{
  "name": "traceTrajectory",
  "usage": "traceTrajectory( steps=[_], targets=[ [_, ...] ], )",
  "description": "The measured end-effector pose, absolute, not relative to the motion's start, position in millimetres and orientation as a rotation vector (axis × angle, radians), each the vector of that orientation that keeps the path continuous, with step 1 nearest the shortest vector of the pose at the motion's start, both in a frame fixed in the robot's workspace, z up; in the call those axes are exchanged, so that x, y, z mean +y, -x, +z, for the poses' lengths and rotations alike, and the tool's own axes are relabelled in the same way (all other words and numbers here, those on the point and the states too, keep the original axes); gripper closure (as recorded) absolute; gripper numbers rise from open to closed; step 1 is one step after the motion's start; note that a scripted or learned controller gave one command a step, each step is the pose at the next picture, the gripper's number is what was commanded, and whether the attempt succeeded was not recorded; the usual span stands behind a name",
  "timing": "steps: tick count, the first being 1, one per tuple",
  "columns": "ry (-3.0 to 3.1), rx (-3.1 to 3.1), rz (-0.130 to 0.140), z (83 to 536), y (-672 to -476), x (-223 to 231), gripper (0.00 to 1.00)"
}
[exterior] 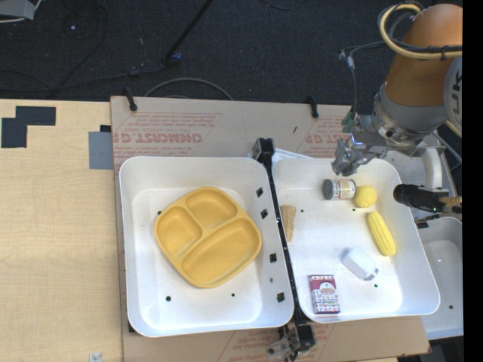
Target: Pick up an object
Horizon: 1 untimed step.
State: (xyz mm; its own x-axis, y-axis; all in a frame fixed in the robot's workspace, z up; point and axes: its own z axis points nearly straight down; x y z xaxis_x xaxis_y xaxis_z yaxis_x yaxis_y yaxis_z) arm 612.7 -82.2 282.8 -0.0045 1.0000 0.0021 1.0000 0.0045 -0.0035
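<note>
The gripper (349, 162) hangs at the right bin's (423, 292) upper edge — whether it is parted or closed cannot be told. Just below it lies a small jar (339, 189) on its side, a yellow ball (365, 196) touching it.

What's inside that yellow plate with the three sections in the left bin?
The yellow divided plate shows bare yellow in all three compartments. It rests on the left bin's floor; whatever lies beneath it is covered.

We see a yellow divided plate (208, 236) in the left white bin (143, 202); right, yellow corn (381, 233), a lemon (365, 197) (same yellow) and a red-and-white box (324, 293).
</note>
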Motion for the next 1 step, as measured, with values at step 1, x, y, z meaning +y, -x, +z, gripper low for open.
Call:
traceTrajectory(
  steps=[1],
  targets=[
    [2.213,-2.224,0.003,267.1,-608.8,-21.4,1.0]
  ],
)
